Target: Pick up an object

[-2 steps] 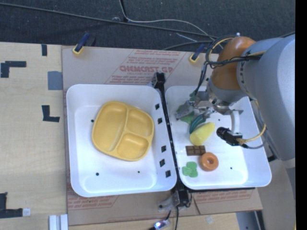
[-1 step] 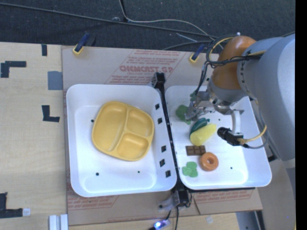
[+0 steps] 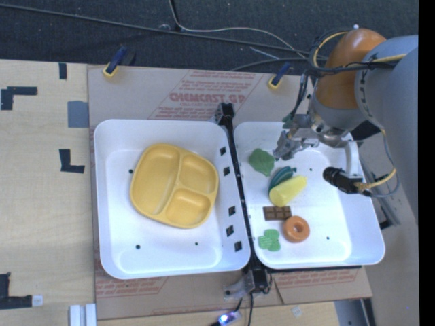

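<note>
The end effector (image 3: 284, 148) hangs over the far left part of the right bin (image 3: 353, 250); whether it is spread or pressed together I cannot tell at this angle. It sits just beside one pale green piece (image 3: 261, 161) lying near the bin's left wall, and nothing can be seen caught in it. Just nearer lies one dark teal object (image 3: 278, 176), partly tucked under one yellow, rounded toy (image 3: 287, 190), the two touching. Nearer again are one brown chocolate-like block (image 3: 276, 213), one orange ring (image 3: 296, 229) just beside it, and one bright green small piece (image 3: 270, 240) at the near left. That makes six loose objects in this bin. The left bin (image 3: 115, 250) holds one yellow divided plate (image 3: 174, 185) with three compartments. Both bins rest on a cardboard sheet (image 3: 197, 97) on the worktop (image 3: 41, 202), with two yellow-and-blue clamps (image 3: 114, 62) at the sheet's far edge.
</note>
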`<control>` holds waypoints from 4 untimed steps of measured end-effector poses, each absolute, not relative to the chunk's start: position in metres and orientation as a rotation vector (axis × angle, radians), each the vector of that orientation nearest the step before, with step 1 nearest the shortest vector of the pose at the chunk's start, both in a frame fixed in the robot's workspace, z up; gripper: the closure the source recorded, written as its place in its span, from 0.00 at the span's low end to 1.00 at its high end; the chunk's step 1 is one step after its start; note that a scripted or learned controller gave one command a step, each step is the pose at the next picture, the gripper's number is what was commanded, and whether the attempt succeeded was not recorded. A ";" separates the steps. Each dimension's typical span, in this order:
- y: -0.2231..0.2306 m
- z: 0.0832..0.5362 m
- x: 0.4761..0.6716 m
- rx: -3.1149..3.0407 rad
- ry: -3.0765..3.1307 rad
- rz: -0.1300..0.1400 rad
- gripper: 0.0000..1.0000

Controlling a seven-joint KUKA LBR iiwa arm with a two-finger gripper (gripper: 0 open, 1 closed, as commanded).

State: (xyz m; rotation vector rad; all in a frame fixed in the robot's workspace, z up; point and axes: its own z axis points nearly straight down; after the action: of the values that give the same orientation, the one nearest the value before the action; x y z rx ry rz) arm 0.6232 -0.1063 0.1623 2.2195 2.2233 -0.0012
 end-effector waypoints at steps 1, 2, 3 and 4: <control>-0.104 0.202 0.625 2.219 2.225 -0.002 1.00; -0.104 0.244 0.626 2.220 2.224 -0.002 1.00; -0.054 0.240 0.594 2.220 2.231 -0.007 1.00; -0.004 0.223 0.576 2.220 2.232 -0.009 1.00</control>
State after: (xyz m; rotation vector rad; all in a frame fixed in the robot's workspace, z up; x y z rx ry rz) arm 0.5757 -0.0036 0.2233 2.2198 2.2324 -0.0093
